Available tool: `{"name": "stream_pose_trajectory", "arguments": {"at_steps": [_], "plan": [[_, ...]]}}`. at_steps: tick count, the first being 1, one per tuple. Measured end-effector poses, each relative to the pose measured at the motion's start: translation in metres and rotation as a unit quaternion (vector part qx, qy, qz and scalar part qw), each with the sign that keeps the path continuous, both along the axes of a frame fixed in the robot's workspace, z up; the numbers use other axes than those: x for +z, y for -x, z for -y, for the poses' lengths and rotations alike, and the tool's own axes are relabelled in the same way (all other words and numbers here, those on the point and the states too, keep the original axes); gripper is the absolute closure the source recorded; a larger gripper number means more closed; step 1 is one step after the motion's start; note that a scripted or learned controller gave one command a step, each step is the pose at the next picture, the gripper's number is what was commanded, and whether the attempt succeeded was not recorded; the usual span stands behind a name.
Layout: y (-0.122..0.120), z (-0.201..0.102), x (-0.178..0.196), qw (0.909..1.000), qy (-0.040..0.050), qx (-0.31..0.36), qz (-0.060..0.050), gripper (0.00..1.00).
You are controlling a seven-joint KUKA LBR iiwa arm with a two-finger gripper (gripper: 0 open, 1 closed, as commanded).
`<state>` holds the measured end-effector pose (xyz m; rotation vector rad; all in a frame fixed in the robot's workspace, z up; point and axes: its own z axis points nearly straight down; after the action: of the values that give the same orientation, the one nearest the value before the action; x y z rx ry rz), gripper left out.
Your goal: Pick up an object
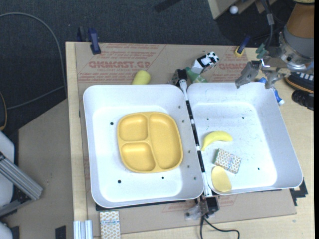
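arm: reaches in at the upper right, orange band above the wrist
gripper (pixel 260 74): above the far rim of the right bin (pixel 279 148), fingers spread apart, nothing between them
left bin (pixel 99 133): holds a yellow divided plate (pixel 149 142)
right bin: banana (pixel 216 139), patterned packet (pixel 228 160) and yellow lemon-like piece (pixel 221 179) near its left wall
bench: yellow cup (pixel 141 77) behind the left bin
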<state>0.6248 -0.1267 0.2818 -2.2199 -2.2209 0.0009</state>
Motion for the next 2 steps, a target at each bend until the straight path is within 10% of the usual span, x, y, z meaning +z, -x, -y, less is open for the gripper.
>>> {"name": "stream_pose_trajectory", "arguments": {"at_steps": [2], "plan": [[0.048,-0.026,-0.197,1.0000,0.0002,-0.001,0.001,0.00]]}}
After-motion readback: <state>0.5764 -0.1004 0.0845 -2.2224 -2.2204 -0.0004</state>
